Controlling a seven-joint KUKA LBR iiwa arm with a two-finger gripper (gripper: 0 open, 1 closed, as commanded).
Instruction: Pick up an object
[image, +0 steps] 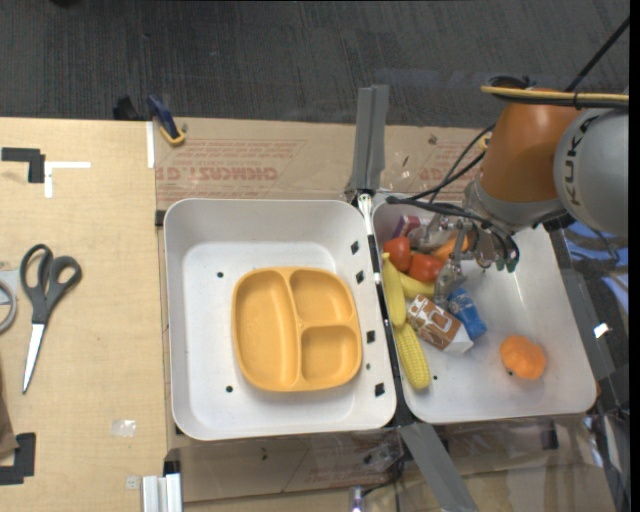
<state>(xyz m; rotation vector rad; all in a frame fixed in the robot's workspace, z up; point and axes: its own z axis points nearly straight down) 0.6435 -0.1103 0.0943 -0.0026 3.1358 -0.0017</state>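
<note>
The right bin holds a pile of toy food along its left side. Red pieces lie at the top, with a yellow banana and a corn cob below them. A brown and white carton and a blue packet lie beside the corn. An orange sits apart at the lower right. My gripper hangs low over the upper part of the pile, just right of the red pieces and above the blue packet. The arm's wrist hides what lies beneath it.
The left bin holds a yellow divided plate. Scissors lie on the wooden bench at the far left. A grey divider post rises between the bins at the back. The arm's orange band looms over the right bin's back corner.
</note>
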